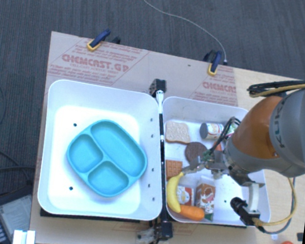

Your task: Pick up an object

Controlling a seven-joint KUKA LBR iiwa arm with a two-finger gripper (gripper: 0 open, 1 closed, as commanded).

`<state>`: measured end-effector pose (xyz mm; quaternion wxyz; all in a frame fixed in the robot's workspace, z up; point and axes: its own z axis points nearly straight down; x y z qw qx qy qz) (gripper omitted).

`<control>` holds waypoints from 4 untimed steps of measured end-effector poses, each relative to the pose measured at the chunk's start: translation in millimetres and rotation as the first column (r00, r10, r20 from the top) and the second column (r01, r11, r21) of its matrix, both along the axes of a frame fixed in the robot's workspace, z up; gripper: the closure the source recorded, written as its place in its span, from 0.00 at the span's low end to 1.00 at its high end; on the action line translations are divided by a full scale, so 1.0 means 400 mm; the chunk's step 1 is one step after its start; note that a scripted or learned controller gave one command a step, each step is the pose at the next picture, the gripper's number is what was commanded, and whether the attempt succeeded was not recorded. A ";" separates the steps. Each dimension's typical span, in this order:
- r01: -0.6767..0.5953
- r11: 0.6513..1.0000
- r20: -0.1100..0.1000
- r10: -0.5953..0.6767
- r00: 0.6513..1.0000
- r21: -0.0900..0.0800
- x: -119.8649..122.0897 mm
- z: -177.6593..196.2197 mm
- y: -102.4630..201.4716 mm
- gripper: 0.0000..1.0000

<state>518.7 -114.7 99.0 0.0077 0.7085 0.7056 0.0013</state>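
Camera view: gripper [201,166] down in the right bin [266,203], just beside the banana [173,189] and above it. Fingers look slightly parted, nothing seen between them. Crowded around the banana: carrot [191,212] touching its lower end, waffle [173,167] at its top, small cartons [205,198] alongside. Risk judged: closing on two items, or nudging the banana against the wall.
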 end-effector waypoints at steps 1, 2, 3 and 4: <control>-0.003 1.000 0.011 0.003 1.000 -0.003 -0.072 -0.024 0.036 0.00; -0.003 1.000 0.016 0.003 1.000 -0.004 -0.067 0.004 0.035 1.00; -0.006 1.000 -0.011 0.006 1.000 0.007 0.212 0.214 0.154 1.00; -0.007 1.000 -0.014 0.007 1.000 0.009 0.135 0.290 0.389 1.00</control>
